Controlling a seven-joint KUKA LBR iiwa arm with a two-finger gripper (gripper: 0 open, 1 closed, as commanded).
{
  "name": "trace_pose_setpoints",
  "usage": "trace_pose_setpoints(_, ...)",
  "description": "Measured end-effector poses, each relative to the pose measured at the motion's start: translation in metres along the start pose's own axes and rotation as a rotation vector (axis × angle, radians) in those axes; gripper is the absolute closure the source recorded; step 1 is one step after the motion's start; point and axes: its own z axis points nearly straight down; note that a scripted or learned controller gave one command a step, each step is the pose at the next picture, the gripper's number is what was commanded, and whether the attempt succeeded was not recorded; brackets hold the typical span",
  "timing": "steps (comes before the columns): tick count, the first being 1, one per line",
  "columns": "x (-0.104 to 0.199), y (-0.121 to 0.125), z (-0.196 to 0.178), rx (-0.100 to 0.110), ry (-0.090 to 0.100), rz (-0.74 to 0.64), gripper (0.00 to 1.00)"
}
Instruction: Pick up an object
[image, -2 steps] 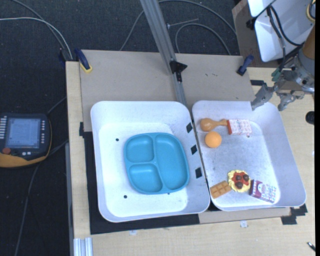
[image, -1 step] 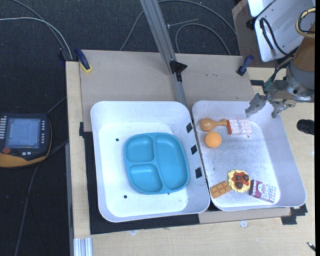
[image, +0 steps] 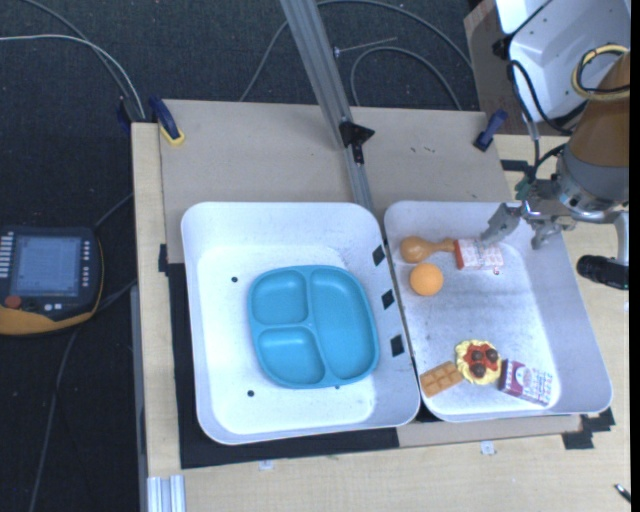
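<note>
Dark carpet strewn with grey cables is framing a pale wooden bench (image: 260, 150), and over the right shallow white bin (image: 560, 330) the two-finger gripper (image: 520, 228) is hanging with its fingers spread apart, gripping nothing. Just beside it a small white-and-red packet (image: 480, 256) is lying, touching a tan wooden pin (image: 425, 247); an orange ball (image: 427, 279) is sitting just below. Farther out, the left white bin (image: 215, 300) is carrying a blue sectioned plastic tray (image: 312, 325).
</note>
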Motion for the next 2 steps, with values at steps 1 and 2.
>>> trace_pose_setpoints(1, -0.005, 0.008, 0.050, 0.001, 0.000, -0.001, 0.00)
trace_pose_setpoints(2, -0.005, 0.010, 0.034, -0.007, -0.002, -0.002, 1.00)
